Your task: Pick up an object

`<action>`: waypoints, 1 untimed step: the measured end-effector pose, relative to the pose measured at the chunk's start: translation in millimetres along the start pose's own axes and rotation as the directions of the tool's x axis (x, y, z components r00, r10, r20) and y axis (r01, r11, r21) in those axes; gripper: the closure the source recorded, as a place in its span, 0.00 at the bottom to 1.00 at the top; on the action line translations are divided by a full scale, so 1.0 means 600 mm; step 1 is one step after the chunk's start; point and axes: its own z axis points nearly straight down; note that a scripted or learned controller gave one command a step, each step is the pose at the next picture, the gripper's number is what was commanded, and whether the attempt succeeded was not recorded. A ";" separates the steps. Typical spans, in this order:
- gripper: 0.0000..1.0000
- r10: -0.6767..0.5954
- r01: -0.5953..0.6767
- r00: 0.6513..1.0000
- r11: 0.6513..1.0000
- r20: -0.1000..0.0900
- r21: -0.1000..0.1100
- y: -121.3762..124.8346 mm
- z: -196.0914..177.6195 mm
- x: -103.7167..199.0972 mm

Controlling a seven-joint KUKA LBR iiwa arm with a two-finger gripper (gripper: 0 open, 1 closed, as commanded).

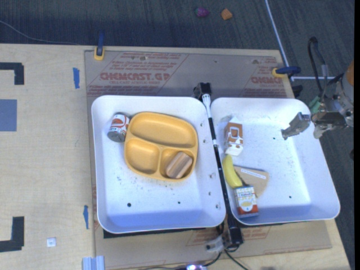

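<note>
- Left bin [112, 207] carries a yellow divided tray [152, 131], with a tan block [179, 164] sitting in its lower right compartment.
- Right bin [298, 190] has its things bunched along the left wall.
- Gripper [306, 125] hovers over the right bin's upper right edge, fingers spread, nothing between them.
- Banana [230, 172] lies beside a tan wedge [256, 179].
- Small carton [234, 138] above, bottle [246, 200] below.
- Can [117, 126] touches the tray's left rim.

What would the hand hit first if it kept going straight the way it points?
Probably bare floor of the right bin: the hand points left and down, well short of the carton. Depth is unclear.
</note>
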 end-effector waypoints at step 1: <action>0.00 0.001 -0.001 1.000 1.000 -0.001 0.003 -0.047 0.256 0.038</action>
